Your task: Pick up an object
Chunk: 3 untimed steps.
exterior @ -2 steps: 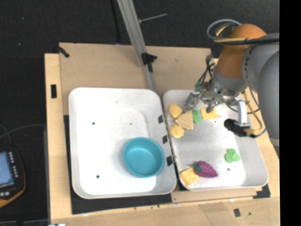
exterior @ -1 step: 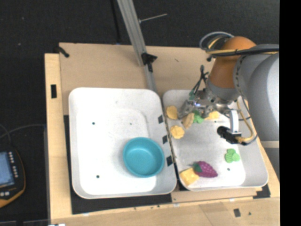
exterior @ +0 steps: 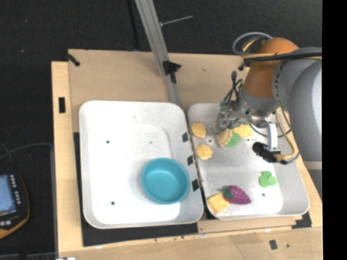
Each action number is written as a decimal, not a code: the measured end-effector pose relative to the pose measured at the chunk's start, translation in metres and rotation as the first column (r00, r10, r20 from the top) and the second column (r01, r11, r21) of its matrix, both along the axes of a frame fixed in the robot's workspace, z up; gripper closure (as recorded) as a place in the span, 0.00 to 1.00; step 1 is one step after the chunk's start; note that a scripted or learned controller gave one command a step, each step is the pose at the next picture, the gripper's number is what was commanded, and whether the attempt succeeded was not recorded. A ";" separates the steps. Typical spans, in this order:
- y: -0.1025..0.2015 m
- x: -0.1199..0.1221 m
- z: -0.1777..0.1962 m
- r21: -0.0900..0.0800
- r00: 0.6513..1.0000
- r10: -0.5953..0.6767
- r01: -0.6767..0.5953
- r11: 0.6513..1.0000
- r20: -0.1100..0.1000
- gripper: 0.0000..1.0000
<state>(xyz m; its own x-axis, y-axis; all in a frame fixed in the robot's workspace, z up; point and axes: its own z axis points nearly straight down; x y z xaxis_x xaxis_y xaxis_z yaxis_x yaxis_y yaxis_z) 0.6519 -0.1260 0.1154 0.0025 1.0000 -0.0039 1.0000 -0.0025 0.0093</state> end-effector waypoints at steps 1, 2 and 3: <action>-0.003 0.002 0.044 0.004 1.000 -0.001 0.001 1.000 -0.004 1.00; 0.003 0.003 0.088 0.003 1.000 0.005 -0.005 1.000 -0.007 1.00; 0.002 0.005 0.142 0.003 1.000 0.007 -0.007 1.000 -0.002 1.00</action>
<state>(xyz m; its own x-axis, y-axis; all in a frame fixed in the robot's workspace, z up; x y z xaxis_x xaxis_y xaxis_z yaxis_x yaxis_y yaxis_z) 0.6567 -0.1239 0.2575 -0.0041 1.0000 -0.0010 1.0000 0.0041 0.0072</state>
